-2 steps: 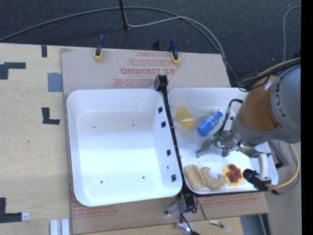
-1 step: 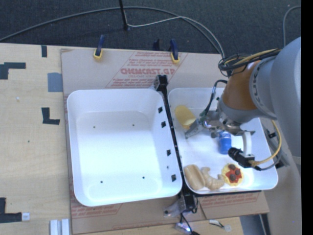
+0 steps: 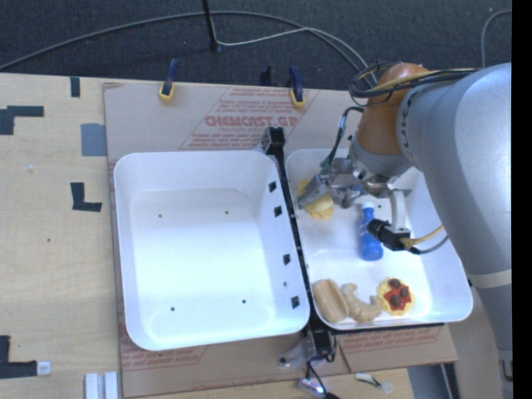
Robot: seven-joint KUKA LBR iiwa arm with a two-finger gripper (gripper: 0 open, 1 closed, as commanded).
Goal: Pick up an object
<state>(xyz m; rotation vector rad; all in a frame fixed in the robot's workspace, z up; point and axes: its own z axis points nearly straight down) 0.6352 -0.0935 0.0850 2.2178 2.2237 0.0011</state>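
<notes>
The gripper (image 3: 318,191) is down in the right bin (image 3: 432,306), right at a small yellow object (image 3: 320,209) near the divider, but I can't tell its state from here. A blue bottle (image 3: 370,238) lies just beside it, with a bread roll (image 3: 331,300) and a small pizza (image 3: 396,296) nearer the front wall.

Red "CHEMCAST GP" on cardboard sheet (image 3: 224,110)

Behind my left bin (image 3: 133,181), 2 clamps (image 3: 169,84) pin printed cardboard (image 3: 241,123) to the worktop (image 3: 41,223); cables (image 3: 274,36) trail beyond.
</notes>
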